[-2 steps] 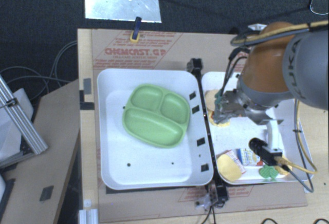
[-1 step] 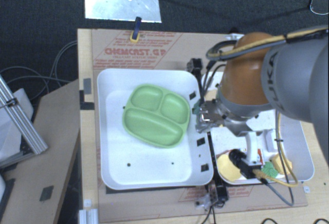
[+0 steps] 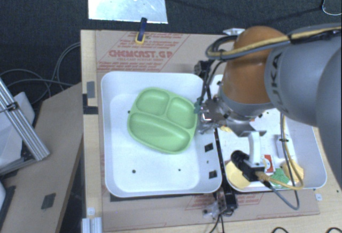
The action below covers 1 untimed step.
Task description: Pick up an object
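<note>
Grey arm (image 3: pixel 307 74) reaching from right, orange band above wrist, pincer (image 3: pixel 204 115) pointing down

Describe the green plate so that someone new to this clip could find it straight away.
Start with the two white bins on the bench and take the left bin. The green plate lies flat in its upper middle, its right edge next to the gripper. It is pale green and split into three compartments, unlike the yellow items in the right bin.
</note>
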Tool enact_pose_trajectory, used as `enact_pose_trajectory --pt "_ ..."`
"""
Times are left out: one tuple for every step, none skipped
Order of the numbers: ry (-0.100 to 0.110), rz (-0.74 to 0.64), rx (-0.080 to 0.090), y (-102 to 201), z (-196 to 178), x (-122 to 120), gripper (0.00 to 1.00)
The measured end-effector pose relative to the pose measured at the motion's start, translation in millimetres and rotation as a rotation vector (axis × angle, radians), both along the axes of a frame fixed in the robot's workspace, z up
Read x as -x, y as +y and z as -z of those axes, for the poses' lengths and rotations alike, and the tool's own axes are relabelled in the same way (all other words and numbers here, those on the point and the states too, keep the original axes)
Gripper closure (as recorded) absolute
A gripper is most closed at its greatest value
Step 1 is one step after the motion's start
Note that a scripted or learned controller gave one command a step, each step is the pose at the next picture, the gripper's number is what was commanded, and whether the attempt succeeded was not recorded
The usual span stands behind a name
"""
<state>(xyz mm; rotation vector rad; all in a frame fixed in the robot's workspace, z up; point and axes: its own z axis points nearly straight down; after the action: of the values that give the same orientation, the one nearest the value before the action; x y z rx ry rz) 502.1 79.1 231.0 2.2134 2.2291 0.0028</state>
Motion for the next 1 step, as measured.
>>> enact_pose_trajectory --pt "0.001 0.006 0.001 -2.0 -1.0 9.3 1.0"
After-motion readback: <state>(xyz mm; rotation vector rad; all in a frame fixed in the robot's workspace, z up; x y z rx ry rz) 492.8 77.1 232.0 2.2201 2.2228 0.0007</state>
